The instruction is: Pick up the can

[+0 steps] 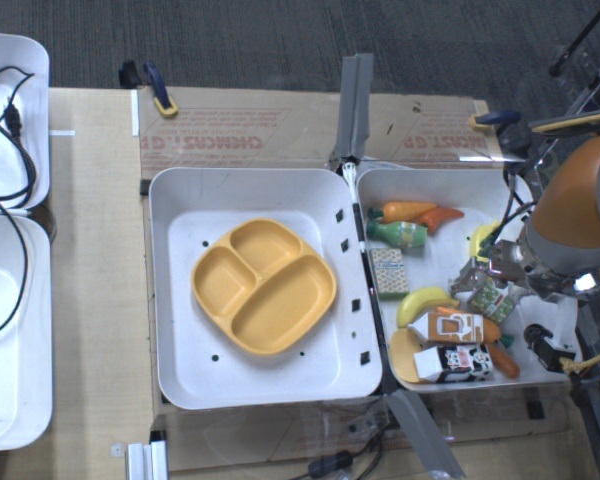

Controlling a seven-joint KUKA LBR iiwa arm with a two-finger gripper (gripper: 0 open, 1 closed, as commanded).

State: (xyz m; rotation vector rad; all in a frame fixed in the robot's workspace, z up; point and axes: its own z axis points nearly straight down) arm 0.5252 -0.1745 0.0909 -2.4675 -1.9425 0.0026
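Observation:
The arm reaches into the right bin from the right, its orange band above the bin's right side. The gripper hangs low over the bin's middle right. Right under it lies a small green-labelled thing that looks like the can, tilted and partly hidden by the gripper. Whether the gripper touches it cannot be made out.
Around the can lie a banana, an orange carton, a black-and-white carton, a carrot, a green bottle, an orange pepper and a patterned box. A yellow divided plate sits in the left bin.

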